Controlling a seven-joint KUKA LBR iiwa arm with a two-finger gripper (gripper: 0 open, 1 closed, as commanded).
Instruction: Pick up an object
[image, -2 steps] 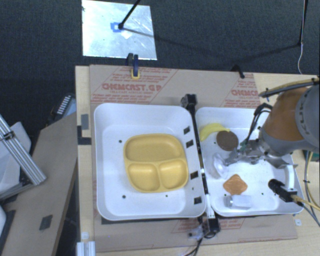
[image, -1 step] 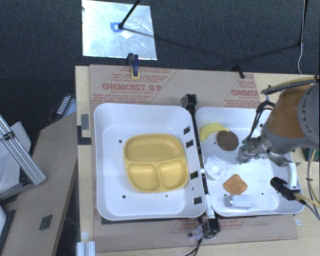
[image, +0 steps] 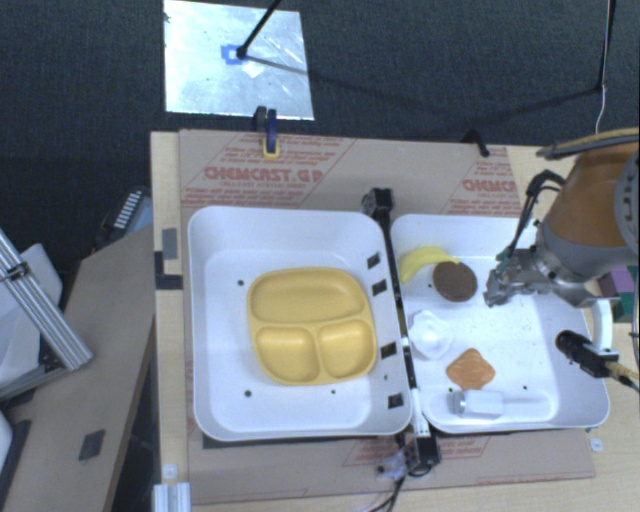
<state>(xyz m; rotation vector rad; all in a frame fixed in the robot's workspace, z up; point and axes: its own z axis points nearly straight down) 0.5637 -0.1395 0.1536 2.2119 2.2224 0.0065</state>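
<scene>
The right-hand shallow white bin (image: 570, 405) holds several loose objects. A round dark-brown disc (image: 455, 282) lies flat in its upper middle area, just left of the two-finger gripper (image: 498, 290), near it but apart from it. The disc is circular and shows no long axis or pointing direction; its surface is matt and uniformly brown. A curved yellow banana-shaped piece (image: 424, 260) lies touching the disc's upper left edge, its long axis running roughly left to right with the arch upward. Below these, a small white crumpled-looking object (image: 430, 335) rests close to the bin's left wall. An orange-brown flat biscuit-like piece (image: 469, 369) lies lower, near the bin's middle. A white elongated bottle-like object (image: 485, 403) lies along the lower wall, its long axis horizontal.

The gripper sits low over the bin floor, right of the disc. Whether its fingers are spread or closed cannot be told, and nothing is seen held.

The left-hand white bin (image: 215, 300) contains a yellow three-compartment plastic tray (image: 305, 325), lying flat near its centre.
</scene>
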